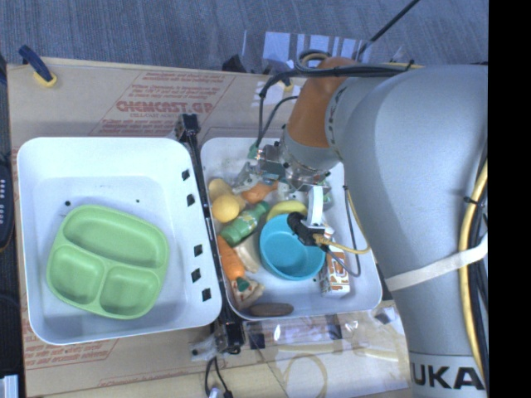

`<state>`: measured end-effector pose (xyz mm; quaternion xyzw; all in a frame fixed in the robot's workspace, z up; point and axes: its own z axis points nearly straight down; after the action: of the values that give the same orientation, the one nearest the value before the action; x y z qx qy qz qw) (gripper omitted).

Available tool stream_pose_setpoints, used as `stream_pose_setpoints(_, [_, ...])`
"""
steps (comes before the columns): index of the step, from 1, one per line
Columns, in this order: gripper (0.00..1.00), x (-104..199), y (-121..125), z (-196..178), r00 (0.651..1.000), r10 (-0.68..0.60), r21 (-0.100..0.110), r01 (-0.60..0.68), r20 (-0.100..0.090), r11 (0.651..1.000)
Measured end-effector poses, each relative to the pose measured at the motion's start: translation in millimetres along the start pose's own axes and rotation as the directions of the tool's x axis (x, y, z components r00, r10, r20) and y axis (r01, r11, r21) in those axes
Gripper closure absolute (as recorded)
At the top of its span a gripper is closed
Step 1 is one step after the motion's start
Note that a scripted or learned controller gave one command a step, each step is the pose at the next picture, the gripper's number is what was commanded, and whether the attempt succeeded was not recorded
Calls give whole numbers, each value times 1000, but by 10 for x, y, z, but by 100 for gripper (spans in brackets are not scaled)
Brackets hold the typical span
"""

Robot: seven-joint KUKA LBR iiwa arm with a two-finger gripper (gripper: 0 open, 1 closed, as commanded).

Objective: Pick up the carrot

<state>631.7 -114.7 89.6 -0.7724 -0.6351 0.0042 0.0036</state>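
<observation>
carrot [231, 259] lies along the right bin's [365, 293] left wall; whether the fingers [264, 166] grip anything, i cannot tell.

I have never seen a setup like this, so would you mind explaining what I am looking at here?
This is one camera fixed above a bench, looking down at a slant. The big grey shape with the orange band is a robot arm reaching in from the right. Its tool hangs over the right bin, among a jumble of things: a carrot, a blue bowl, a lemon and a green bottle. The left bin holds a green divided plate. The view does not show the tool gripping anything.
</observation>
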Motion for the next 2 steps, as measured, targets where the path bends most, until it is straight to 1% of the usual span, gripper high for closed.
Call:
stream_pose_setpoints(1, [0, 32, -226, -20, 999, -33, -2, 33, -2, 999])
stream_pose_setpoints(2, [0, -443, 166, -34, 974, 228, 1, -228, -9, 974])
